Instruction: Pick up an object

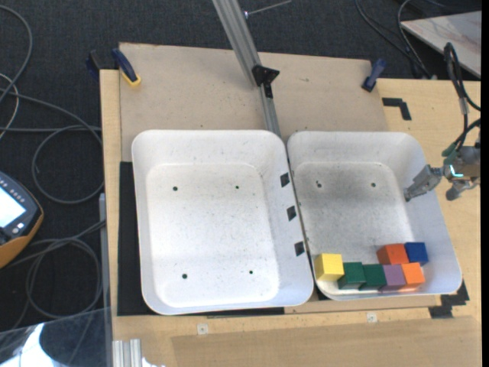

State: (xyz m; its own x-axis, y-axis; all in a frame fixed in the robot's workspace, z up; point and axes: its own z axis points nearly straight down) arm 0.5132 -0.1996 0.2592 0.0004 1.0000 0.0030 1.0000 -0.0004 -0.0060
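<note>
Camera view: blocks [372, 268] lie well apart from the jaws.

Coloured blocks clustered along right bin's [428, 205] near edge: yellow block [330, 265], two green blocks [364, 274], purple block [394, 275], two orange blocks [404, 263], blue block [416, 251], all touching.

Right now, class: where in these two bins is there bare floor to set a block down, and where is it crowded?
Free: the left bin and the right bin's upper floor, beside the gripper. Crowded: its bottom edge, from yellow block to blue block.
</note>
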